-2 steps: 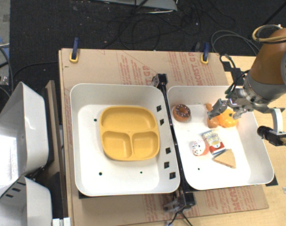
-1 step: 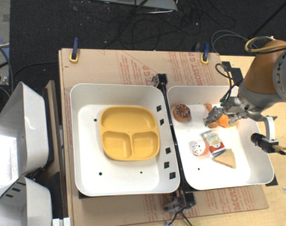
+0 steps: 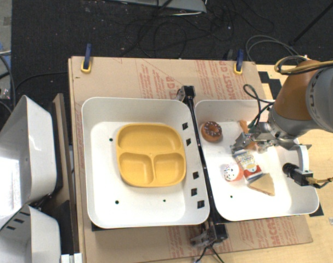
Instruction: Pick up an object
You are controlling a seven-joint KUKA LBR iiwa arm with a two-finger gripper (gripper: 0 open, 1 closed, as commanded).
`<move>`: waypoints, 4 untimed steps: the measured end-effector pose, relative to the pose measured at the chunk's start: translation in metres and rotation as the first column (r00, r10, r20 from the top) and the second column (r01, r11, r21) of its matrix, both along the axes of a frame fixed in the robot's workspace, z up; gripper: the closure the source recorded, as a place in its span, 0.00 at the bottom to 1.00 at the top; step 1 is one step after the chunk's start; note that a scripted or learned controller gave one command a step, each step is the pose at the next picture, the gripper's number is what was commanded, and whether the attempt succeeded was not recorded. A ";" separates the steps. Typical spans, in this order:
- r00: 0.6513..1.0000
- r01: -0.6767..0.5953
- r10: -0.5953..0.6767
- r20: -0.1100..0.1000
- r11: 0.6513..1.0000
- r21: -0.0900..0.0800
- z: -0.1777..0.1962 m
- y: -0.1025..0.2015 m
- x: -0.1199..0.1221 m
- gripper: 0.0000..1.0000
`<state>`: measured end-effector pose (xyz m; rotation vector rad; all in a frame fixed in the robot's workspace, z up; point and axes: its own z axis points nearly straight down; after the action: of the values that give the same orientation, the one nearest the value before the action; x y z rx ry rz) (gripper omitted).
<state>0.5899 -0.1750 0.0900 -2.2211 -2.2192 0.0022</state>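
We'd go slow here: our gripper (image 3: 247, 144) sits low at right-center of the frame over the packet (image 3: 248, 165) in the right bin (image 3: 303, 204), can't tell its fingers' state, so line up squarely, clear of the donut (image 3: 212, 131).

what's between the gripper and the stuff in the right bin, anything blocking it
Nothing visible blocks it. The gripper is low in the right bin, right at the small packet. The doughnut, the die and the wedge lie apart from it, none under the arm's path.
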 end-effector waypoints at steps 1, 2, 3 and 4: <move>1.000 0.000 0.000 0.004 1.000 -0.001 0.013 0.000 0.001 1.00; 1.000 -0.004 0.004 0.008 1.000 -0.002 0.059 0.000 0.010 1.00; 1.000 -0.004 0.004 0.008 1.000 -0.002 0.112 0.000 0.012 1.00; 1.000 -0.008 0.008 0.003 1.000 0.001 0.108 0.051 0.021 1.00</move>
<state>0.6108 -0.1243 0.1975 -2.2130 -2.2295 -0.0022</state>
